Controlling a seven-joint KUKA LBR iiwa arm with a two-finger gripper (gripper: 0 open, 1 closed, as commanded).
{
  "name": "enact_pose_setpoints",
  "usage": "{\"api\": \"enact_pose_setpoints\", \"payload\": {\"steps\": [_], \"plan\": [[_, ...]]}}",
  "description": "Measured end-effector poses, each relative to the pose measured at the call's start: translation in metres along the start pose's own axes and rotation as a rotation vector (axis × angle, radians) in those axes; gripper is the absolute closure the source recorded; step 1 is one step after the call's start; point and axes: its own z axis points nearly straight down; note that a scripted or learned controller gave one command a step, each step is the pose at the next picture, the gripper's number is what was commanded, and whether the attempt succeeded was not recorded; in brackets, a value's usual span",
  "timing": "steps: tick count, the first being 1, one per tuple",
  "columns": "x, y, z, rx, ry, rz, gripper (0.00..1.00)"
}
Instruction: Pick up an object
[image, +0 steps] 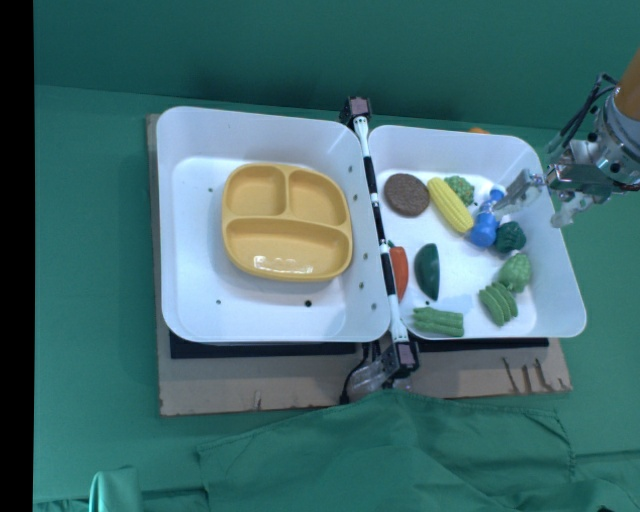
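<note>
even, bright overhead light, soft shadows, faint glare on the yellow tray (262, 264), slightly soft focus

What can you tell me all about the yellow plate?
The yellow plate looks like smooth, shiny plastic with rounded corners. It has three sections: two small ones along the far side and one long one nearer the camera. It lies flat and slightly turned in the middle of the left bin, resting on the bin's floor. Nothing lies in it or touches it.

The bench is covered by green cloth (90, 250). A brown cardboard sheet (250, 385) is laid beneath the bins. Folded green fabric (400, 455) is bunched in the foreground.
</note>
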Motion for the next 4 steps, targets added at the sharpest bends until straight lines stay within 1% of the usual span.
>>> {"api": "enact_pose_setpoints", "payload": {"steps": [4], "plan": [[0.0, 0.0, 0.0, 0.0, 0.0, 0.0, 0.0]]}}
